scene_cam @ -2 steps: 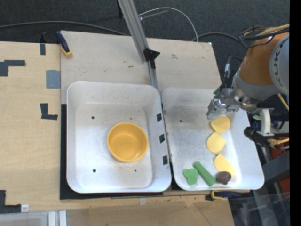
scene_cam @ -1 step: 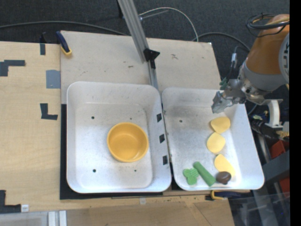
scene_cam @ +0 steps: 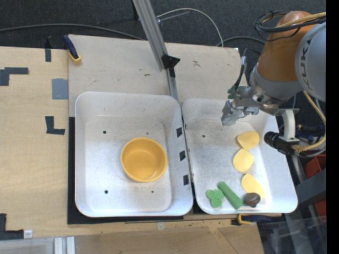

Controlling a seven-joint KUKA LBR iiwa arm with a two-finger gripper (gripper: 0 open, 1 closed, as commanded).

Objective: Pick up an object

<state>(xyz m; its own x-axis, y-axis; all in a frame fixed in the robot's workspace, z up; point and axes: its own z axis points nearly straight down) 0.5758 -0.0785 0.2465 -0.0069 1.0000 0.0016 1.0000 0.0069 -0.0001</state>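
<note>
Green piece [scene_cam: 224,194] and brown piece [scene_cam: 251,199] lie at near edge of right bin [scene_cam: 209,142], three yellow slices [scene_cam: 244,161] just behind. Gripper [scene_cam: 231,115] hangs above bin's far part, grasping nothing visible; finger state cannot tell. Yellow bowl [scene_cam: 143,159] sits in left bin [scene_cam: 95,142].

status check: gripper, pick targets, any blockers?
Gripper above right bin, holding nothing visible. Yellow pieces below it, untouched. Path looks clear.

Pale wooden bench [scene_cam: 32,157] under a beige board [scene_cam: 116,62] — dark carpet [scene_cam: 79,9] beyond.
</note>
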